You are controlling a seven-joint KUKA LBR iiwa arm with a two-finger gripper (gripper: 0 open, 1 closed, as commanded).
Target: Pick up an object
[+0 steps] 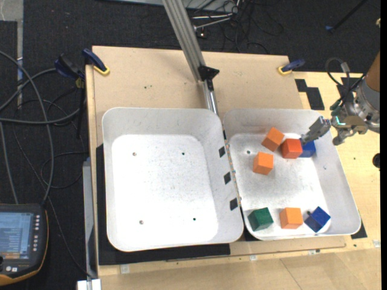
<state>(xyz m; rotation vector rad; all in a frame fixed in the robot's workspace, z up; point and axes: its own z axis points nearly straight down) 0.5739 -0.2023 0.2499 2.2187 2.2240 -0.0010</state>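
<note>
Nothing has been lifted yet; every block rests on the right bin [338,180] floor. The gripper [329,132] is held at that bin's far right rim, fingers spread and nothing between them. A blue block [308,149] lies just beside the nearer finger, touching the red block [292,148]. Descent, closing and lifting remain.

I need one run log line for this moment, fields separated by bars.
tool above right bin far right edge | holding: nothing seen | nearest: blue block, red block | left bin: no blocks
</note>
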